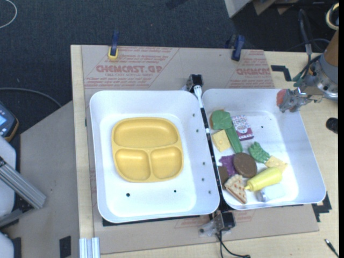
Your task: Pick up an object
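My gripper point(285, 99) hangs over the far right corner of the right bin point(301, 138), reaching in from the right. A small red object point(281, 97) sits at its tip, between the fingers, lifted off the bin floor. Several toy foods lie in the bin's left half: a green and brown piece point(220, 118), a cheese wedge point(220, 140), a pink packet point(242, 127), purple grapes point(228, 164), a brown disc point(245, 164), a yellow bottle point(264, 179) and a cracker slice point(235, 188).
The left bin point(102, 144) holds a yellow three-compartment tray point(147, 148). A black hinge strip point(205, 138) runs between the bins. Clamps point(113, 51) point(237, 47) stand on the board's far edge. Cables hang at the upper right.
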`<move>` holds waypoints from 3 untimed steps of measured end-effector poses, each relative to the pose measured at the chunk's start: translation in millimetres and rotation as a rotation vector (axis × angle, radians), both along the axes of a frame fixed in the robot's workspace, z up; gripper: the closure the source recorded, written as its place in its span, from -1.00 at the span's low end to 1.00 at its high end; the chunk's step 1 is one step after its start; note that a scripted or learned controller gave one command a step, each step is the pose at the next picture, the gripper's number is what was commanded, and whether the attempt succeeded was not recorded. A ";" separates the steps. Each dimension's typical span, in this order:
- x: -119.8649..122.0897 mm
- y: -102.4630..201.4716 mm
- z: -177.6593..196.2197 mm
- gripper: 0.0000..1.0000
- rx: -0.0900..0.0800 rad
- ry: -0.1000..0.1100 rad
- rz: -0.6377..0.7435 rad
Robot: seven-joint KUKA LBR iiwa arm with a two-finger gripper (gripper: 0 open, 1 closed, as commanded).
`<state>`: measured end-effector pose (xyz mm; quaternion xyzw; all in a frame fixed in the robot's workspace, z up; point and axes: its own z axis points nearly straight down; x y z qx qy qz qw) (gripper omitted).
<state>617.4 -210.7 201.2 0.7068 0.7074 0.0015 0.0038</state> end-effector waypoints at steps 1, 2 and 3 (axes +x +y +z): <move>1.2 -0.4 25.9 1.00 0.000 0.001 0.000; -14.7 44.1 17.7 1.00 0.006 0.011 0.003; -34.9 99.0 27.9 1.00 0.006 0.010 0.005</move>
